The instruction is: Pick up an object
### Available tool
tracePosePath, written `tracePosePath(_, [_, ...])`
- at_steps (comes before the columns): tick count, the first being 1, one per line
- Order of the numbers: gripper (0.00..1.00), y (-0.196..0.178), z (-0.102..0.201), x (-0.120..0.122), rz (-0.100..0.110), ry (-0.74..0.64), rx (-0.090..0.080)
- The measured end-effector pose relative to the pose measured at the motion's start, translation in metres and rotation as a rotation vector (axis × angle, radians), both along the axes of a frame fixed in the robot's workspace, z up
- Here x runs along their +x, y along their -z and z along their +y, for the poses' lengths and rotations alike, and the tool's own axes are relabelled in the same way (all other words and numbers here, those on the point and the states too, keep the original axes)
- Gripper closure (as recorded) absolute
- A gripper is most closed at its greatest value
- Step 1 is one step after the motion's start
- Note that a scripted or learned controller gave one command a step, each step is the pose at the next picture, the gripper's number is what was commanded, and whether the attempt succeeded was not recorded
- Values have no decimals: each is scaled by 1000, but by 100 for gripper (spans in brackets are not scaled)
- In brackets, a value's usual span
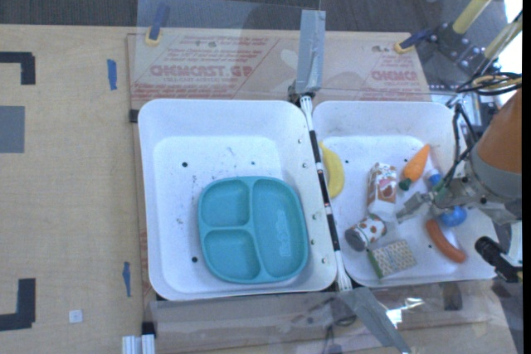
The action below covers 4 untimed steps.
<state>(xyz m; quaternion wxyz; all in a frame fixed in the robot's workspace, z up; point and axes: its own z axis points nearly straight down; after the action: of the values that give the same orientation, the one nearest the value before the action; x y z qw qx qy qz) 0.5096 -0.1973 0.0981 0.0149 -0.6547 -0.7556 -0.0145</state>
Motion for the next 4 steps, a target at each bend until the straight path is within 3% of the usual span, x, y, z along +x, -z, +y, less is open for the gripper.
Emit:
tracePosePath(1, [0,7,1,-13,-12,198,-3])
tracePosePath(2, [100,-3,-8,-14,-18,208,-24])
tracePosePath(3, [100,-83,31,68,-4,89,-42])
tracePosePath(4, [0,-83,31,67,-3,88,-43])
